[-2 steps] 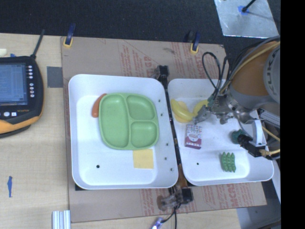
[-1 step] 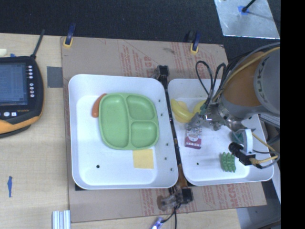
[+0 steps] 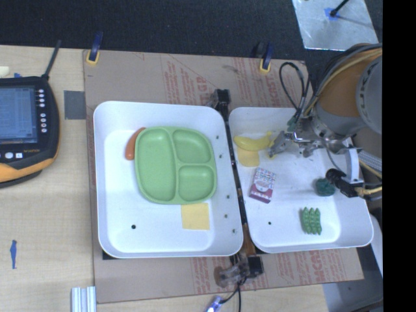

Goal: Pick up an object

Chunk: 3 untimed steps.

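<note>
I see a yellow banana-shaped toy (image 3: 253,142) at the back left of the right bin (image 3: 351,238), with the tool (image 3: 286,143) low just beside it. Whether the tool's tips touch the toy, or how far it stands open, I cannot tell. The arm (image 3: 348,96) leans in from the right, cut off by the edge.

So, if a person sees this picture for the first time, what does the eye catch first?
Most likely the green divided plate, lying in the middle of the left bin, with a yellow square just below it and an orange thing peeking out at its left edge. Next comes the grey and orange arm, reaching in over the right bin, where the gripper hangs near a yellow object.
</note>
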Each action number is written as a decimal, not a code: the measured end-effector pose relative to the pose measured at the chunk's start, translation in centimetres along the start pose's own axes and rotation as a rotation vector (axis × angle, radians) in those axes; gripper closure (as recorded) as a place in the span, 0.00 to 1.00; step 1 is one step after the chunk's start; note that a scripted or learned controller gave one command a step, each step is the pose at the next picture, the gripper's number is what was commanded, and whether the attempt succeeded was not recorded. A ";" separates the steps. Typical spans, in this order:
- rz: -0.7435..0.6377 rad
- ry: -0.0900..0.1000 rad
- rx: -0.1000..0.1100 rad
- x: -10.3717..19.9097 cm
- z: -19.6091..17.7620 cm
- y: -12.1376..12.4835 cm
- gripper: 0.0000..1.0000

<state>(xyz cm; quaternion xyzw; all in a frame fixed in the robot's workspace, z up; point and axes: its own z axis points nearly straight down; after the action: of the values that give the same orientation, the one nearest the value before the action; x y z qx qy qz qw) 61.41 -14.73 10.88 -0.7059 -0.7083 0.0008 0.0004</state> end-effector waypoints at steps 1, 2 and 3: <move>0.001 0.000 0.000 -5.2 -2.0 4.1 0.00; -0.002 0.001 0.003 0.1 -1.5 4.2 0.00; -0.001 -0.003 -0.007 1.8 1.0 4.5 0.00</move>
<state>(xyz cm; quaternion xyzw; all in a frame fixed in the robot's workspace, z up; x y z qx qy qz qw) 65.91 -12.90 9.82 -0.7057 -0.7086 -0.0004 -0.0031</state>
